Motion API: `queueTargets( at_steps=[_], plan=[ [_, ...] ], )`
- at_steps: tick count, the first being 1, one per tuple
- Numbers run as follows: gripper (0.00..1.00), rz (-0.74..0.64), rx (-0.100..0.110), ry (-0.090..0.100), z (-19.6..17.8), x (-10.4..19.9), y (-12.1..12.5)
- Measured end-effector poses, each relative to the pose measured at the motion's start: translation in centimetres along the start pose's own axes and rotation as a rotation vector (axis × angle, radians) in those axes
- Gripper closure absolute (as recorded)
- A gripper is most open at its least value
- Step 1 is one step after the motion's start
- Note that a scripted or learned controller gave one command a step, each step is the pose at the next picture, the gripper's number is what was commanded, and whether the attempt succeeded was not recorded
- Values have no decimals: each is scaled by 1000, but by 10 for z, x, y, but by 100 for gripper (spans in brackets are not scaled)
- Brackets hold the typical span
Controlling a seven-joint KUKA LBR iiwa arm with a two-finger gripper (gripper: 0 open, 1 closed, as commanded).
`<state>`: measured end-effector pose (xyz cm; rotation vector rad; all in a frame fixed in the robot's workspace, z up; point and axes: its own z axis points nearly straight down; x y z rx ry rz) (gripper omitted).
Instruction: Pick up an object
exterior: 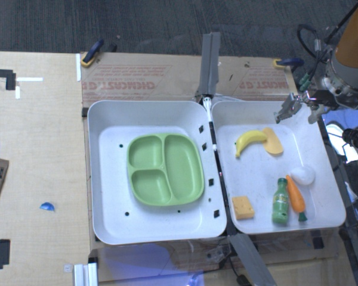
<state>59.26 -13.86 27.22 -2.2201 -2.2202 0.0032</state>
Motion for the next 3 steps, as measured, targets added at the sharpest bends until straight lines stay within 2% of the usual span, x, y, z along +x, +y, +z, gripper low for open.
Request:
queueTargets(
  at_steps=[1,2,3],
  plan=[
    [0,-205,-4,-1,176,4,15],
    [100,-199,-5,-2,167,2,15],
    [100,67,-2,-1,81,51,35]
  ],
)
